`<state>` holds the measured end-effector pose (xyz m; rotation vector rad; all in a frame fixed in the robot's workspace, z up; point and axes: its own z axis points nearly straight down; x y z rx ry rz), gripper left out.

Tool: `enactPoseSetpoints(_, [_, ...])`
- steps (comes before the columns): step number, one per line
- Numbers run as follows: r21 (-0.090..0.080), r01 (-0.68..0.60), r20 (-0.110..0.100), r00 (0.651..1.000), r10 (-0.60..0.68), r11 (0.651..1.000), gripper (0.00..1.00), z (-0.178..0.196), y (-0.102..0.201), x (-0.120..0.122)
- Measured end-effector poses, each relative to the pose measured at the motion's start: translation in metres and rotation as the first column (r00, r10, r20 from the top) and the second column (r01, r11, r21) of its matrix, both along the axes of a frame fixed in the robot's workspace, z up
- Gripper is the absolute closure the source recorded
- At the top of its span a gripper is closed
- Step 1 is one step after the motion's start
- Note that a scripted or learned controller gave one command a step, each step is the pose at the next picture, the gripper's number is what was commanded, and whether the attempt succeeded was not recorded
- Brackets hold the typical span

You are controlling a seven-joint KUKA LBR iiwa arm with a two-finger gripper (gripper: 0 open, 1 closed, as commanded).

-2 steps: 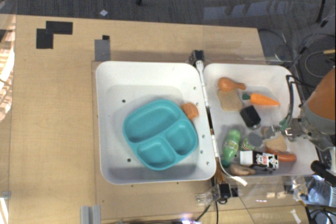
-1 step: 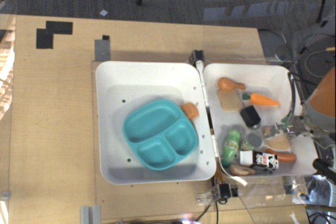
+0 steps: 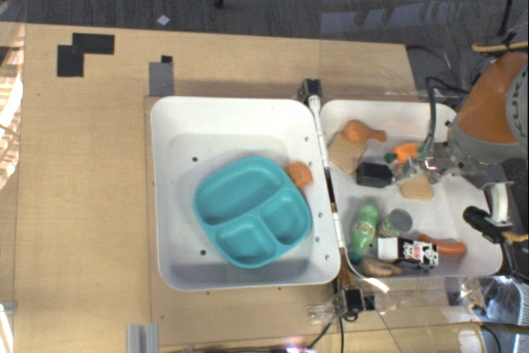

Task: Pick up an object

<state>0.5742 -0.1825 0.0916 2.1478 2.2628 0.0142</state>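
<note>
The tool (image 3: 420,164) hangs low over the right bin (image 3: 463,113), reaching in from the right under the arm's orange band (image 3: 492,107); whether it is open or closed cannot be told. A small orange piece (image 3: 406,151) lies just beside its tip on the far side, and a tan bread-like slice (image 3: 417,189) sits right under it on the near side. A black block (image 3: 374,174) lies just left. Farther off are a second tan slice (image 3: 345,151), an orange gourd-shaped toy (image 3: 363,131), a green bottle (image 3: 362,231), a grey disc (image 3: 400,220) and a carrot (image 3: 448,245). In the left bin (image 3: 178,128) rests a teal divided plate (image 3: 252,212), an orange lump (image 3: 299,174) touching its rim. Both bins sit on the worktop (image 3: 83,202).
</note>
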Motion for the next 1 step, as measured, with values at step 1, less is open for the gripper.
enactPoseSetpoints(1, [0.009, 0.058, -0.002, 0.998, -0.058, 0.998, 1.0, 0.1247, 0.0672, 0.0505])
